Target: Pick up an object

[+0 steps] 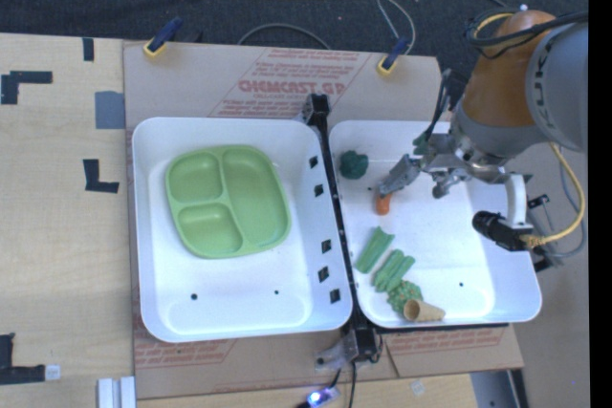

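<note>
My gripper hangs over the upper middle of the right bin, and its fingers stand apart with nothing between them. The left fingertip sits just above a small orange piece lying on the bin floor. A dark green round object rests to the left of the gripper, near the divider. Two green pods lie lower in the bin. Below them are a knobbly green piece and a tan cone.
The left bin holds a light green divided plate. A black divider with clips runs between the bins. The arm's grey and orange body and its cables overhang the right bin's upper right side.
</note>
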`<state>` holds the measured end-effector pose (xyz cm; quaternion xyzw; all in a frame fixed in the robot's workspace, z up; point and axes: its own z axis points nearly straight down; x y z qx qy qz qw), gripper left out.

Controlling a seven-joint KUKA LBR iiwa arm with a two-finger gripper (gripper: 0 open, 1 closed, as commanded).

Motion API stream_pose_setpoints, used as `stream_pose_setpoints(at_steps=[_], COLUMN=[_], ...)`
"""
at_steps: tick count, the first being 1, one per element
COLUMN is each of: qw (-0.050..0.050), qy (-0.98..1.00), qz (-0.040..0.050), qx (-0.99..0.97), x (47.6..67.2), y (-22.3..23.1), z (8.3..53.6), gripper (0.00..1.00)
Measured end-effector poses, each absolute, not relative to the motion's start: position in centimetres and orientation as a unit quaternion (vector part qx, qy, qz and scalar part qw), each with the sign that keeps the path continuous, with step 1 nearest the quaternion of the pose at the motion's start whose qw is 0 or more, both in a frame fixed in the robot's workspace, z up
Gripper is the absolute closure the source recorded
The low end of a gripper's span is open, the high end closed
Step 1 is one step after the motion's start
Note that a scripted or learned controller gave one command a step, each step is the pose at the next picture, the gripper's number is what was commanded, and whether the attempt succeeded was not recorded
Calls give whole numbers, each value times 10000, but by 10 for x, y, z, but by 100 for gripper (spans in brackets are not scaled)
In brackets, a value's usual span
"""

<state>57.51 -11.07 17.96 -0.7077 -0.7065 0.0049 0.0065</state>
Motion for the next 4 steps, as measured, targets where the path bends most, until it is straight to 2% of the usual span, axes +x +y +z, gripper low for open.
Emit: stream_pose_setpoints(at_steps=[1, 3, 4], qw=[11, 5, 1], qy=[-7077, -7076, -7079], qz=[5, 14, 10], qx=[-7065, -7066, -7063], x=[578, 578, 579], y=[-110, -119, -119], z=[187, 84, 97], gripper=[0, 0, 100])
